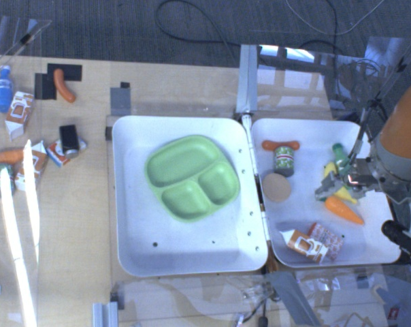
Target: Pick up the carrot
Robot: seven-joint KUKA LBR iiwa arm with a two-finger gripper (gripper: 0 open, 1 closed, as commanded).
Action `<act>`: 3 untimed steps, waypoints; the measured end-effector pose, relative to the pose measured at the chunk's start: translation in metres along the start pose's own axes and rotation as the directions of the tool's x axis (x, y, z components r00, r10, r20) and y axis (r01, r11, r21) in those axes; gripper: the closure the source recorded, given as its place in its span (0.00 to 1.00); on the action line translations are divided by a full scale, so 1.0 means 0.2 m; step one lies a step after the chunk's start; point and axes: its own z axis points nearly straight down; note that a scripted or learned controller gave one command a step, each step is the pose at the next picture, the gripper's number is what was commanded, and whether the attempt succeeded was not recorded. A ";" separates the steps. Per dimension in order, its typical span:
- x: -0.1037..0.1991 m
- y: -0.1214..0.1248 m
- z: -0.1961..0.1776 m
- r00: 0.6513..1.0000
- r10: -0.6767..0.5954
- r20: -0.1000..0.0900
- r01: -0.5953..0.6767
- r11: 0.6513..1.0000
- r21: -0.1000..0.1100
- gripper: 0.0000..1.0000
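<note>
Carrot partly under arm

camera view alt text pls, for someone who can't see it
The arm's gripper hovers just above an orange carrot in the right bin, among a can, a brown ball and snack packets. The left bin holds a green divided plate.

Left bin holding a divided plate; right bin holding a can at rear left, cartons at front, and the carrot at right beneath the gripper.
</note>
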 end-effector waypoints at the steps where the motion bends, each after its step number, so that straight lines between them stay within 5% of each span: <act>1: -0.12 0.06 0.49 0.997 0.070 0.011 -0.070 0.997 -0.030 0.00; 2: -0.12 0.07 0.43 0.997 0.071 0.014 -0.070 0.997 -0.037 1.00; 3: -0.12 0.07 0.43 0.997 0.071 0.014 -0.070 0.997 -0.036 0.00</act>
